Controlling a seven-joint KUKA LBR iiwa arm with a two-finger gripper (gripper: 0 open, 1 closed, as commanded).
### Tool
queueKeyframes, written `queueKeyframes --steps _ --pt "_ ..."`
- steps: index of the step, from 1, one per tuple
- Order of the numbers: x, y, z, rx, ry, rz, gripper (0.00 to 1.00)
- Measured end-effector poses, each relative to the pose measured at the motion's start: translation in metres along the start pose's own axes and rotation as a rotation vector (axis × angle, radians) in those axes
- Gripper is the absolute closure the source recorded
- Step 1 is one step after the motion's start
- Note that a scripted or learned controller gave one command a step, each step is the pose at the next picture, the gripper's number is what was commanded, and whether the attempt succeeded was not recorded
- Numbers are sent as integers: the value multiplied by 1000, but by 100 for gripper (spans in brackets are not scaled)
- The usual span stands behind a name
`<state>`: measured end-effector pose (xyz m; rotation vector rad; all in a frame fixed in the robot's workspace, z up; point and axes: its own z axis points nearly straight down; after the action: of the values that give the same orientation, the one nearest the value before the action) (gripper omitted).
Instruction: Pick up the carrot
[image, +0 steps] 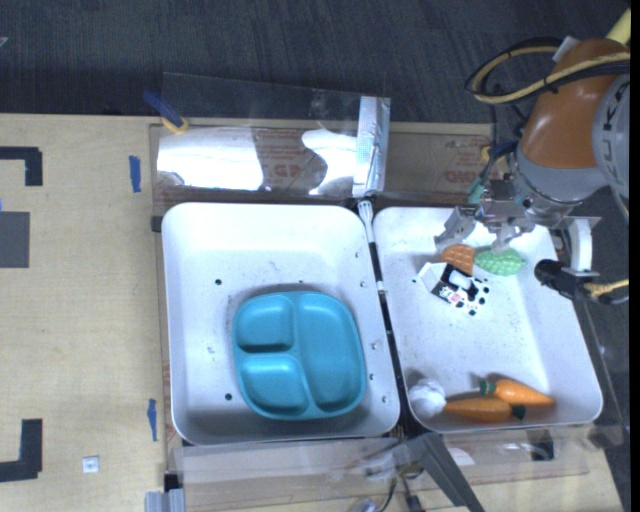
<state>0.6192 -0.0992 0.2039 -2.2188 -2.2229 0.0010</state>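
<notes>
Pick not yet made: gripper (478, 232), claw state cannot be told, hovers at 12 o'clock in right bin (560, 330); carrot (515, 391) lies at 6 o'clock

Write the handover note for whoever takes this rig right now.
Pincer: over the top of the right bin, beside a small orange piece and a green piece; grip state unclear.
Carrot: lying at the right bin's bottom edge, next to an orange stick and a white ball.
Left bin: blue divided plate.
Done: nothing lifted.
Left: reach the carrot, grasp, lift.
</notes>
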Motion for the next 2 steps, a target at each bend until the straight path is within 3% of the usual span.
queueKeyframes --steps 1,2 --pt "-98 -30 74 0 -1 404 0" --pt "-87 -94 94 -40 -7 474 0"
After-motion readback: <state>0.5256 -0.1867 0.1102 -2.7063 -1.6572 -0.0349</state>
